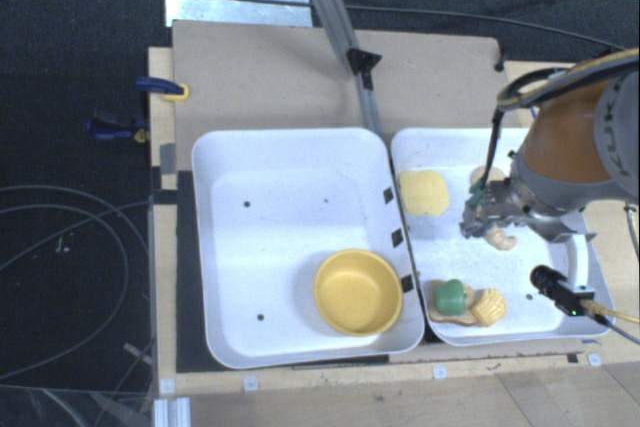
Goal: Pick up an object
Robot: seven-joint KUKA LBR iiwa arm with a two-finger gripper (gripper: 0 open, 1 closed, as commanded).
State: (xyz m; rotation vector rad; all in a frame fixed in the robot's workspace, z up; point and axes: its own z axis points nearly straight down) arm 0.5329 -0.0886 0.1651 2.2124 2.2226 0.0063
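Hovering low in the right white bin (575,320), the grey two-finger gripper (482,220) crowded a small beige object (499,237), its grip impossible to judge.

Brown bench (300,80) under two white bins (290,165), side by side and touching.

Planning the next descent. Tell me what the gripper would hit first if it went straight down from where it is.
Probably the small beige object lying right under the gripper in the right bin; depth is hard to judge from this slanted view.
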